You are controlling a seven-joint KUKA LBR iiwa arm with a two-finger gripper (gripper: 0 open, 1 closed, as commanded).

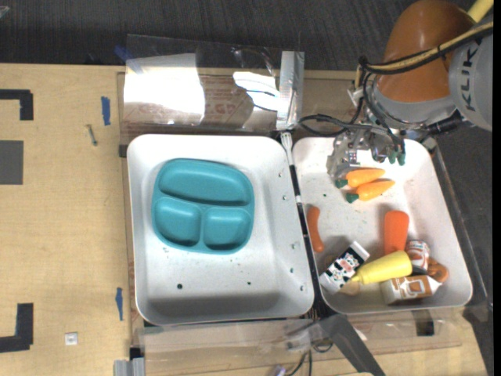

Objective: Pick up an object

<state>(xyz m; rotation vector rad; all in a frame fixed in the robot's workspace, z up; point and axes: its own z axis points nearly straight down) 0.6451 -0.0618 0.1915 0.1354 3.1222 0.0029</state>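
A wooden worktop point(55, 233) carries two shallow white bins side by side, seen from above at a slant. The left bin point(270, 276) holds a teal divided tray point(203, 204) with three compartments. The right bin point(450, 233) holds a scatter of toy foods. Two orange carrots point(368, 183) with green ends lie together near the bin's far side. A thin orange stick point(315, 229) rests by the left wall, and a short orange cylinder point(395, 230) lies toward the right. At the near edge sit a yellow bottle point(383, 268), a small black-and-white carton point(343, 266) touching it, and a brown-and-white pack point(407, 288).

The grey arm with its orange band point(423, 49) reaches in from the right. Its hand point(348, 153) hangs over the far left part of the right bin, just beside the carrots. Whether the hand is apart or together cannot be told.
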